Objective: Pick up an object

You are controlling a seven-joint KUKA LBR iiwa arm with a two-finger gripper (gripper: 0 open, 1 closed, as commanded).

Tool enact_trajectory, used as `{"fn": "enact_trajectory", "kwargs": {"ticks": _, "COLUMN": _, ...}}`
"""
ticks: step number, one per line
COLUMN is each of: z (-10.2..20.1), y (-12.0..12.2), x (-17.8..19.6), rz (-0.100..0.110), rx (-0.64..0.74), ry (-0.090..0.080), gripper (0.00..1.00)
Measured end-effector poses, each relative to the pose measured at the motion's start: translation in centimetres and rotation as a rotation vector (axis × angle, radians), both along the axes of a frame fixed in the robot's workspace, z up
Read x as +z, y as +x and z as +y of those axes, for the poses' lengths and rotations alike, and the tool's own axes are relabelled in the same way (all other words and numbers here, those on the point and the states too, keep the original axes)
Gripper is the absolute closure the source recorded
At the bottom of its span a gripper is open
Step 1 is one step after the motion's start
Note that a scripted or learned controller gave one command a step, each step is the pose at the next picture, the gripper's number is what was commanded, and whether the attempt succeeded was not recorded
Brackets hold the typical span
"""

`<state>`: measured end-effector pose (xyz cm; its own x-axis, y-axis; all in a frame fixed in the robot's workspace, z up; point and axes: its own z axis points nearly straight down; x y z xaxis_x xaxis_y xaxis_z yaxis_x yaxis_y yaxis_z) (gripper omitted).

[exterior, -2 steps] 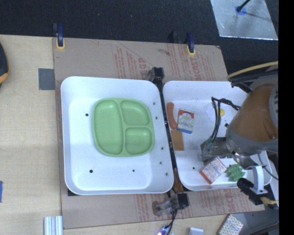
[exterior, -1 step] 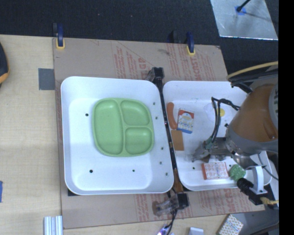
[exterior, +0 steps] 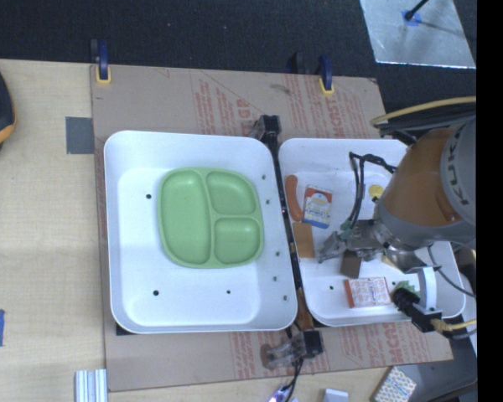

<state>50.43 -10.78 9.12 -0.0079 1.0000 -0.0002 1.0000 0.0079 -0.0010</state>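
Hovering low in the right bin [exterior: 318, 312], my hand [exterior: 345, 254] sits over a small brown block [exterior: 350, 265]; I cannot tell how it is set. A red-and-white packet [exterior: 367, 291] lies just toward me, long axis across the bin.

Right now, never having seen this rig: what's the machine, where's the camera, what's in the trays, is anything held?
One fixed camera looks down at a slant on a bench. The grey robot arm with an orange band reaches in from the right. Its two-finger gripper is low in the right shallow white bin, among a small white-and-red packet, a flat red-and-white packet, an orange sausage-shaped piece and a small brown block. The left shallow white bin holds a light green divided plastic plate. I cannot tell whether anything is gripped.
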Motion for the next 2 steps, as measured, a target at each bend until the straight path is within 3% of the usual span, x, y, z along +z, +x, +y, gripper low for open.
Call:
{"fn": "enact_trajectory", "kwargs": {"ticks": 1, "z": -0.1, "y": -0.1, "x": 1.1, "rz": 0.003, "rx": -0.001, "ry": 0.000, "gripper": 1.00}}
{"fn": "enact_trajectory", "kwargs": {"ticks": 2, "z": -2.7, "y": -2.9, "x": 9.3, "rz": -0.003, "rx": -0.007, "ry": -0.001, "gripper": 1.00}}
